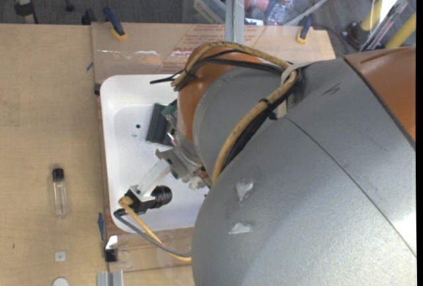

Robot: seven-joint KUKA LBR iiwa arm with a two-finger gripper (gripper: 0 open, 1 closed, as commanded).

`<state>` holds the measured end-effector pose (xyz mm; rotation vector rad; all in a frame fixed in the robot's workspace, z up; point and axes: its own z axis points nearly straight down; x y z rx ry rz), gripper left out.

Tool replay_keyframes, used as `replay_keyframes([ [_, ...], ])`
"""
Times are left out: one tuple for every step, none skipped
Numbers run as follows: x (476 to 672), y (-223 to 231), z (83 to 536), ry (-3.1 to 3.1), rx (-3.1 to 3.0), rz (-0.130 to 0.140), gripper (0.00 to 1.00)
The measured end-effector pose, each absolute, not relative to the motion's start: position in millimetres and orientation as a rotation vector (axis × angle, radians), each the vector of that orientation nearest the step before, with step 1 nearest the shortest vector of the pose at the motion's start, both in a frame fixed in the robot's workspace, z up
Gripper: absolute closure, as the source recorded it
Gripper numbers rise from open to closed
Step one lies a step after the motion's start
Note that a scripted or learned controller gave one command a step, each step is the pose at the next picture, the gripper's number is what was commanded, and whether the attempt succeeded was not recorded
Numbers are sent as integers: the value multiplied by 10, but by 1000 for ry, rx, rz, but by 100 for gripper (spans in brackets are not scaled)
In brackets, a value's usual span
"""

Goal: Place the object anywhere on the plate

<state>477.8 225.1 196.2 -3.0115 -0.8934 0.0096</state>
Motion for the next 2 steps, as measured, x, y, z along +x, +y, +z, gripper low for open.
replay_keyframes([
  [5880, 2234, 1824, -827, -3031, 3, 100],
  [4973, 2242, 1381, -1350, -2835, 11, 100],
])
